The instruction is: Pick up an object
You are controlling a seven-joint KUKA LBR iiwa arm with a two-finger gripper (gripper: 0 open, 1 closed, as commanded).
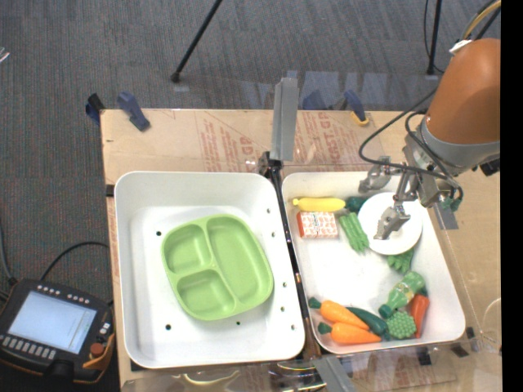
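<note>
The grey KUKA arm [462, 96], w/ its orange band, reached in from the right and hung its end effector [394, 219] over the right bin [448, 280], directly above a round white plate [409, 237] near that bin's far right side. Its fingers pointed down at the plate; whether they were spread or pressed together could not be told, and nothing showed pinched between them.

The bin's toy food crowded the edges & left a bare patch of white floor in the middle. Along the far wall lay a smooth yellow banana [319, 205], w/ a small red-and-white box [318, 224] just beside it and green bean pods [354, 232] touching the plate's left rim. The near right corner was packed tight: two glossy orange carrots [347, 320], a dark green cucumber [369, 318], a knobbly green broccoli [400, 325], a green bottle [405, 289] and a red-orange pepper [419, 310], all touching or overlapping.

The left bin [135, 219] held a matte lime-green divided plate [216, 266], three compartments, rounded corners, w/ open room on all sides. Both bins sat on a plywood table [188, 141].
</note>
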